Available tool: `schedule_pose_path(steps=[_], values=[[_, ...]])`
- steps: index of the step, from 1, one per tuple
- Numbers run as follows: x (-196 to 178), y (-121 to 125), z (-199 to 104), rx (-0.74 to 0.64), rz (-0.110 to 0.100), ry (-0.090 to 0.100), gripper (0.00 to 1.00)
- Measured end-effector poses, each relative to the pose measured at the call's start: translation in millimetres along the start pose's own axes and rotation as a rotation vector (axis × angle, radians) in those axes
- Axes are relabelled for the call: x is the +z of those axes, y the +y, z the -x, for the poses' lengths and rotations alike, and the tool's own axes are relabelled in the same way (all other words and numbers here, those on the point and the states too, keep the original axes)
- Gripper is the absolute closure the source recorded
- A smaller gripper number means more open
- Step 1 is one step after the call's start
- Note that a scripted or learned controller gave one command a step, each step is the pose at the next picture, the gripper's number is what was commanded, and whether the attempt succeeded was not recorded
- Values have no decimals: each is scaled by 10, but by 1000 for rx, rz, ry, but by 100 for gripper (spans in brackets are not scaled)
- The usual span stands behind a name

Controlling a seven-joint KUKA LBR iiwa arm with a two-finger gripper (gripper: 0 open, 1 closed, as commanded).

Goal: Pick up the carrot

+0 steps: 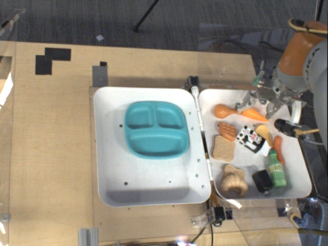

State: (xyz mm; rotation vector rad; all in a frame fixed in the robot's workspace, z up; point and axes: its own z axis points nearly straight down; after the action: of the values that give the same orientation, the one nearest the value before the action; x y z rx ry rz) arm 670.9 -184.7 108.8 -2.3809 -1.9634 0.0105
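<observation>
Tan and rounded, a bun-like toy (234, 181) sits at the near edge of the right bin (302, 188). Beside it are a black block (262, 181) and an upright green bottle (277, 171). A little farther in, a bread slice (223, 148) lies by the bin's left wall, with a ridged orange waffle (227, 131) just beyond it. A black-and-white piece (250, 137) lies mid-bin, a pale yellow piece (263, 132) touching its right side, and a red sausage (278, 145) lies near the right wall.

The left bin (110, 183) holds a teal divided plate (156, 128) near its middle, well apart from the other toys.

The carrot (254, 115) lies flat in the far part of the right bin, between the yellow piece and the far wall. An orange rounded toy (224, 110) lies just to its left.

The gripper (269, 100) hangs right over the carrot's far side, very close to it. Contact cannot be made out, and whether the gripper is wide or narrow cannot be told at this slant. Nothing shows it holding the carrot.

Behind it, the grey arm (318, 68) with its orange band (297, 53) rises at the right. Farthest off, black tape marks (51, 59) lie on the wooden bench (51, 152), before the dark floor (102, 9).
</observation>
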Motion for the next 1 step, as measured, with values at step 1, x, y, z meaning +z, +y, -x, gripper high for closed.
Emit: schedule_pose_path(steps=[1], values=[[163,-134,6,-152,63,-42,0]])
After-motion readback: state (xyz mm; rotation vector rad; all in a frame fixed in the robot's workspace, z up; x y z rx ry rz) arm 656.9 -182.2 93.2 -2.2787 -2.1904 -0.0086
